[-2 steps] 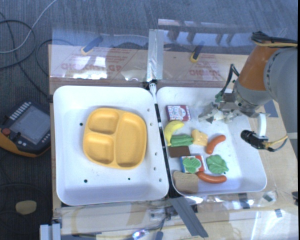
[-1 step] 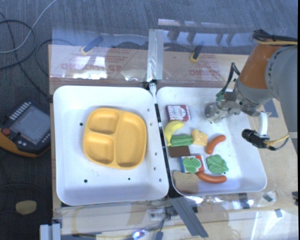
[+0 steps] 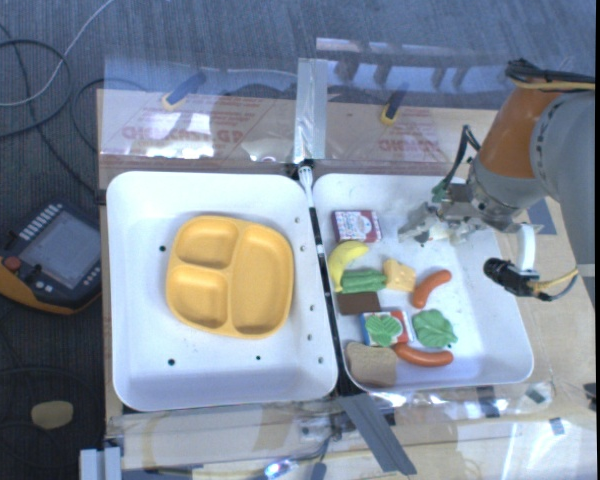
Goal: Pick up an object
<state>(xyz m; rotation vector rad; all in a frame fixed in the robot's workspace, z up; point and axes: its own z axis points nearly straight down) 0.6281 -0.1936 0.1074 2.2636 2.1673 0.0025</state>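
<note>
Nearest, a brown bread-slice toy [image 3: 371, 364] lies at the front of the right white plastic bin [image 3: 500, 353], with small toy foods clustered beyond it, presumably as pick candidates. The yellow divided plastic plate [image 3: 230, 273] sits in the left bin. Farthest, the tool [image 3: 442, 223] hovers above bare floor; its opening cannot be told.

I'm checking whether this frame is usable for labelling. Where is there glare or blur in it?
Camera view: glare washes the clear panels behind the bins and the near rim of the right bin; the gripper looks soft and pale against the white floor; the toy food and yellow tray read sharply.
</note>
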